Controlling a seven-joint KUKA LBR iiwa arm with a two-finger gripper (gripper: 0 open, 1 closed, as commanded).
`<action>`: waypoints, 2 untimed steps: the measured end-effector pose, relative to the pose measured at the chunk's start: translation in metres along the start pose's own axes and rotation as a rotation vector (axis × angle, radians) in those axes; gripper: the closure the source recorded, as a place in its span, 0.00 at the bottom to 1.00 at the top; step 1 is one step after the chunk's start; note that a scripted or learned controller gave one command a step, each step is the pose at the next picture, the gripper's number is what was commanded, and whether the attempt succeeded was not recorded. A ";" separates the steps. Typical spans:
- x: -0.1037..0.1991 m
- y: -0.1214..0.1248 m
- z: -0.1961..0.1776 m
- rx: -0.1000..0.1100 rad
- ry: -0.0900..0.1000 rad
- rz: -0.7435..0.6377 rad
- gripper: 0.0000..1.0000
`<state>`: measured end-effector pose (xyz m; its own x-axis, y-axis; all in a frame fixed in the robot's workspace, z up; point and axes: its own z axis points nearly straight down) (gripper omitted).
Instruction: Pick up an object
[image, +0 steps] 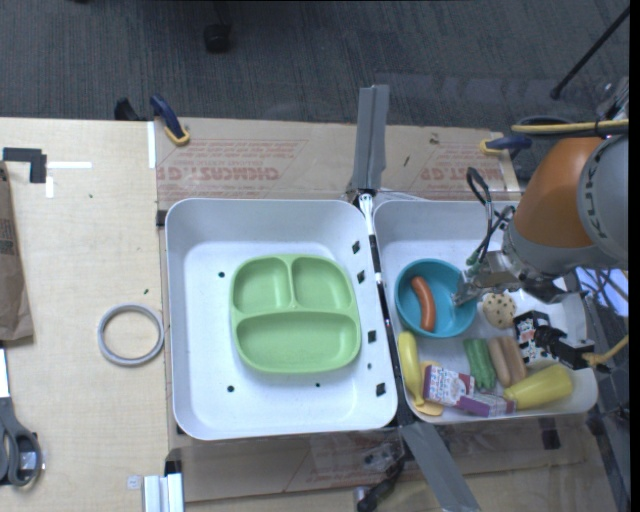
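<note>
The right bin (440, 222) holds a blue bowl (443, 315) with an orange-red sausage (424, 302) lying in it. Around the bowl lie a cookie (497, 308), a banana (408, 365), a green vegetable (478, 362), a hot dog (506, 360), a yellow bottle (541, 388), a pink carton (452, 384) and a black-and-white toy (534, 336). My gripper (468, 292) hangs low at the bowl's right rim, just left of the cookie. The grey arm with its orange band (560, 195) reaches in from the right and covers the bin's far right part.
The left bin (190, 300) holds a green divided plate (295, 312). On the bench to the left lie a grey tape ring (131, 333), scissors (18, 455) and a brown bag (12, 260). A blue clamp (170, 118) sits at the back.
</note>
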<state>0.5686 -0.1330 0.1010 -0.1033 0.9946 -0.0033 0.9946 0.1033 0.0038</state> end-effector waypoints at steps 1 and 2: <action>0.000 0.000 0.000 0.001 0.000 0.000 0.00; 0.019 -0.085 0.011 0.008 0.005 -0.020 0.00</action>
<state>0.4818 -0.1230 0.0892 -0.1227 0.9924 0.0015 0.9924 0.1227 -0.0046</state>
